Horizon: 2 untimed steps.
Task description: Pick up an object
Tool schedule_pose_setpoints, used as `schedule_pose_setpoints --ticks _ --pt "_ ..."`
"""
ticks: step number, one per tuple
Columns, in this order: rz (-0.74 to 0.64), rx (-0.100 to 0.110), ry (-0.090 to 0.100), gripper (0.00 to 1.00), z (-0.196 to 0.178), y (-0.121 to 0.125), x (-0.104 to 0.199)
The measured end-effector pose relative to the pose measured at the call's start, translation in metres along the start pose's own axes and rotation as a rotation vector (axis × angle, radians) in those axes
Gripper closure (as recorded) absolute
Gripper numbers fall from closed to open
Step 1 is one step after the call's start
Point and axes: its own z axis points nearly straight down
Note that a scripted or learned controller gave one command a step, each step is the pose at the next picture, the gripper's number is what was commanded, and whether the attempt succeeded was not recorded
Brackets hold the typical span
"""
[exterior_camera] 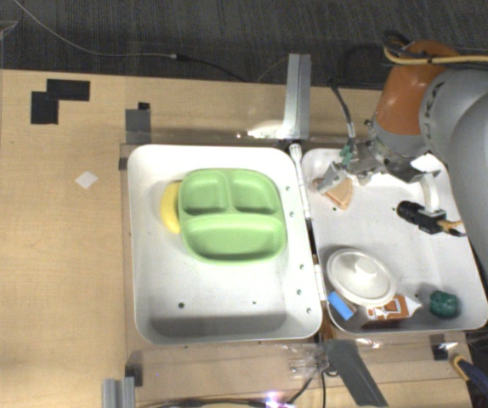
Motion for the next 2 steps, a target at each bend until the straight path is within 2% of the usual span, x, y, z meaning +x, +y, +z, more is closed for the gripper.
schedule_pose_setpoints --ticks 1,2 --pt "-0.006 -0.003 -0.002 1.00 -0.013 0.002 0.000" --pt "0.053 -0.002 0.000 1.00 -0.092 0.020 0.077"
